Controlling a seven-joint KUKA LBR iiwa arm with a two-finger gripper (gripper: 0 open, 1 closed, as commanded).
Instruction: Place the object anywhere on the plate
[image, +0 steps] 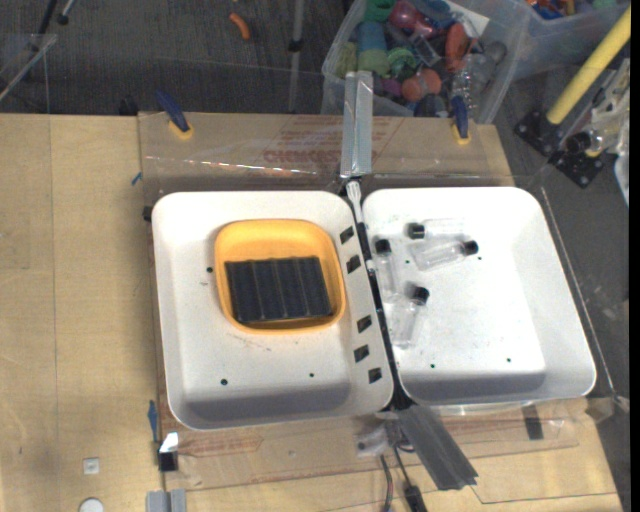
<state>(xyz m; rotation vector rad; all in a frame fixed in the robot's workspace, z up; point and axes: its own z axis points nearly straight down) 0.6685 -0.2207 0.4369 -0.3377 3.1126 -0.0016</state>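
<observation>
On the orange plate (236, 246) in the left bin (188, 310), a dark ribbed block (278, 288) lies flat near its middle. Clear black-capped vials (443, 250) lie scattered in the right bin (505, 310), near the divider.

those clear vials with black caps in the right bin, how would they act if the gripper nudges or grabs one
The clear vials lie on their sides in the right bin, so a nudge would probably roll them. They look small and see-through, likely light and smooth, so they might slip out of a pinch. The black caps may offer better grip.
</observation>
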